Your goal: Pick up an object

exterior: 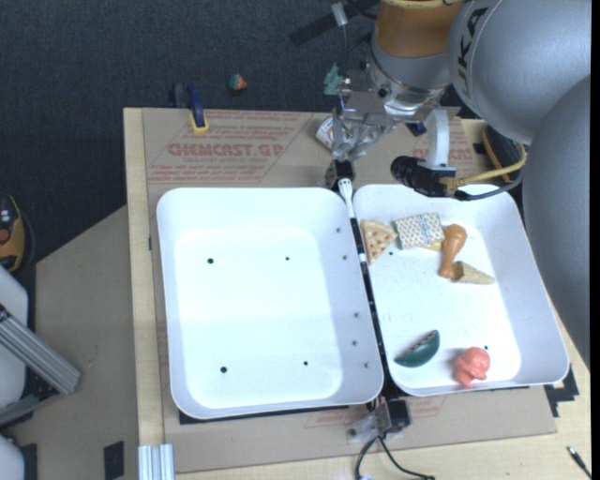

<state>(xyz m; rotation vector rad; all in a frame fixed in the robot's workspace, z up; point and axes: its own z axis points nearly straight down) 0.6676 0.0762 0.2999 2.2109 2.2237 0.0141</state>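
Grey arm casing (525, 66) looms closest to the lens, filling the upper right, with its orange band (412, 23) just above the wrist. Next in size, the left bin (187, 309) sits beside the right bin (525, 309), their inner rims touching along the middle of the bench (234, 150).

Inside the right bin, toward its far side, a waffle-patterned wedge (377, 239) lies just left of a pale speckled block (418, 231), which sits beside a tan drumstick-shaped toy (453, 247); a small cream cone shape (474, 274) touches that toy's near end. Toward the near side lie a green melon slice (418, 350) and, just right of it, a pink lumpy toy (472, 365).

Beyond the bins' far rims, the gripper (352, 136) hangs above the bench; whether it is spread or closed cannot be told, and nothing is seen in its grasp.
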